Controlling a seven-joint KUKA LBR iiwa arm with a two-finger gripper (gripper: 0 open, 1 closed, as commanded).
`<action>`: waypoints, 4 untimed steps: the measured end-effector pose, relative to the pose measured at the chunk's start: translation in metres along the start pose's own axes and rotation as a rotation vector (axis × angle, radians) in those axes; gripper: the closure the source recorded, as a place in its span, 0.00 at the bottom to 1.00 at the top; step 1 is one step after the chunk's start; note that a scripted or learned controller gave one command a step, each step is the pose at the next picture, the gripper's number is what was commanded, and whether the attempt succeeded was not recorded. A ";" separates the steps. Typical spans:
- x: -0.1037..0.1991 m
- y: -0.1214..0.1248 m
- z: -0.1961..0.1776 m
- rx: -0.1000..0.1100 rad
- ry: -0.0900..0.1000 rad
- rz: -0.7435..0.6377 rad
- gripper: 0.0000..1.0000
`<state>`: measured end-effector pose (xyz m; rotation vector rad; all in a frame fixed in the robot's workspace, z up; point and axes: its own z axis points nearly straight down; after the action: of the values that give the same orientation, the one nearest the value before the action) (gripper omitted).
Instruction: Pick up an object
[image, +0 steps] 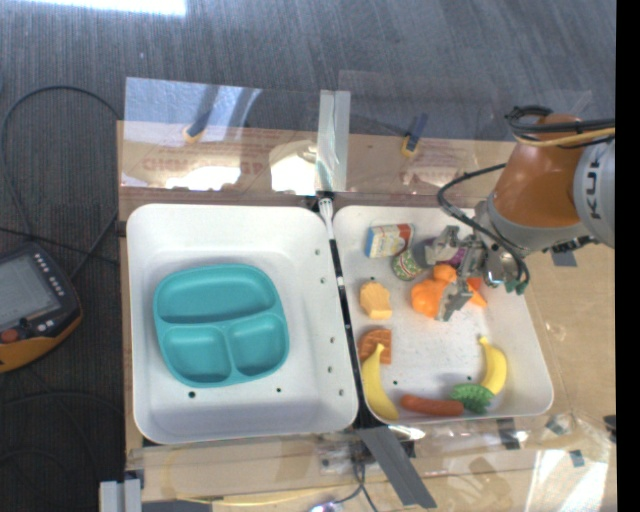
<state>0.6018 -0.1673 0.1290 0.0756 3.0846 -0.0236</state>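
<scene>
Your gripper (462, 285) sits over the upper middle of the right bin (520, 330), arm coming in from the right edge of the frame. Fingers look parted, one dark pad (455, 300) low and left, the other up and right, and nothing is clamped between them as far as you can see. The nearest candidate is the orange fruit (430, 297), just beside the fingers on their left, touching or nearly touching the lower pad. It's roundish, so no long axis to line up with. A second orange piece (476, 292) peeks out on the right side of the fingers; you can't tell whether it's a separate item. The green-labelled can (407, 265) lies up and left, close to the fruit, so it crowds that side. My read: you're offset right of the fruit, so the move needs a shift toward frame left before closing. Bananas (492, 366) and the teal tray (220, 322) are well apart.
</scene>
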 end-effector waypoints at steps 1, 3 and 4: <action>-0.002 0.001 0.001 0.001 -0.002 0.013 0.00; -0.004 0.003 0.002 0.001 -0.006 0.068 0.00; -0.004 0.002 0.002 0.003 -0.007 0.065 0.00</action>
<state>0.6061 -0.1657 0.1272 0.1753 3.0735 -0.0248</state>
